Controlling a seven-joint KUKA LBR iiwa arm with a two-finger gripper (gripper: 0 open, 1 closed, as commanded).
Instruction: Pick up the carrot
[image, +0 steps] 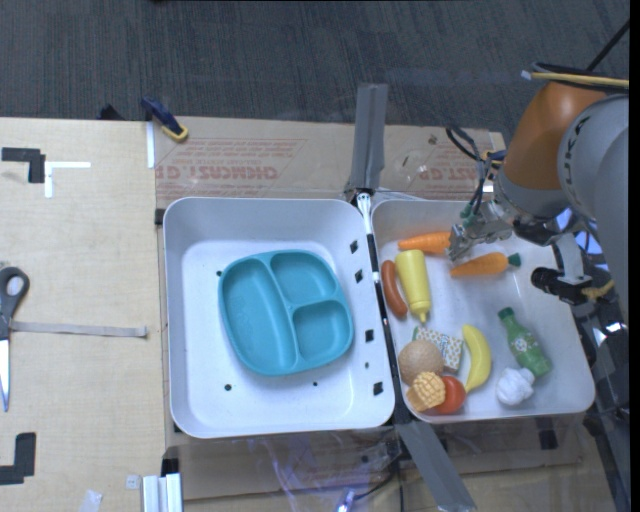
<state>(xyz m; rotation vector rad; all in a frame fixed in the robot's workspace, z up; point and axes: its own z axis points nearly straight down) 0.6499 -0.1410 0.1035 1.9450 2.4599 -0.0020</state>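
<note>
The gripper (468, 240) hangs between two carrots (425, 241) (480, 264) in the right bin (570, 390) — finger state can't be told.

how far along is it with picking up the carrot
Done: the arm has reached into the right bin, and its gripper sits between two carrots. In hand: nothing visibly gripped; both carrots lie on the bin floor. Left: closing on one carrot and lifting it.

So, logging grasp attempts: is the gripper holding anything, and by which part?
Cannot be told. The gripper sits between two carrots, its tips too small to read.
</note>
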